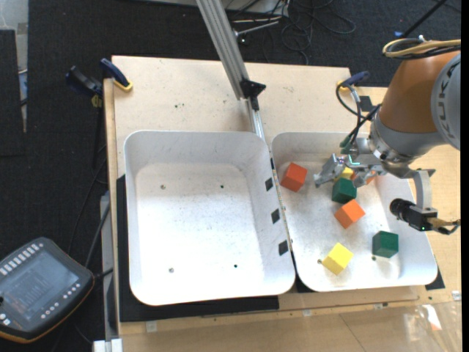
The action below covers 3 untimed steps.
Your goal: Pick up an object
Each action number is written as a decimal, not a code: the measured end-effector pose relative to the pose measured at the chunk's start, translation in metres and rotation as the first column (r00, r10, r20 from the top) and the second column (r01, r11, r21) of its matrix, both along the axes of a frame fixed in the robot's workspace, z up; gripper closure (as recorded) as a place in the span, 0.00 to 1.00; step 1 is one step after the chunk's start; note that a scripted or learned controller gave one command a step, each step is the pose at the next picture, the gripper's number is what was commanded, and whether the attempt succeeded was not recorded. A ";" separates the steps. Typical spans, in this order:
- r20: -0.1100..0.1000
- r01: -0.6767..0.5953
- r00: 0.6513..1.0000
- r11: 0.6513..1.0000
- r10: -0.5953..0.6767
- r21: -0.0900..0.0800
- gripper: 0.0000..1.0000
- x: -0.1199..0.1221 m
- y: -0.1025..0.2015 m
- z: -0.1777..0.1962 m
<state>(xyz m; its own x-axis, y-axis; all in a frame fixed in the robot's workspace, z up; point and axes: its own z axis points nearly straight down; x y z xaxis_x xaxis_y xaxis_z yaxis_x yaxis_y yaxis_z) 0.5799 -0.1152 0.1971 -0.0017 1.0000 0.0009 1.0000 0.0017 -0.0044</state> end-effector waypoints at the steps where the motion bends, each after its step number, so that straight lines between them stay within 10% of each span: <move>1: 0.004 0.002 1.000 1.000 -0.002 -0.001 0.00 0.001 0.000 0.002; 3: 0.015 0.003 1.000 1.000 -0.003 -0.004 0.00 0.002 -0.009 -0.076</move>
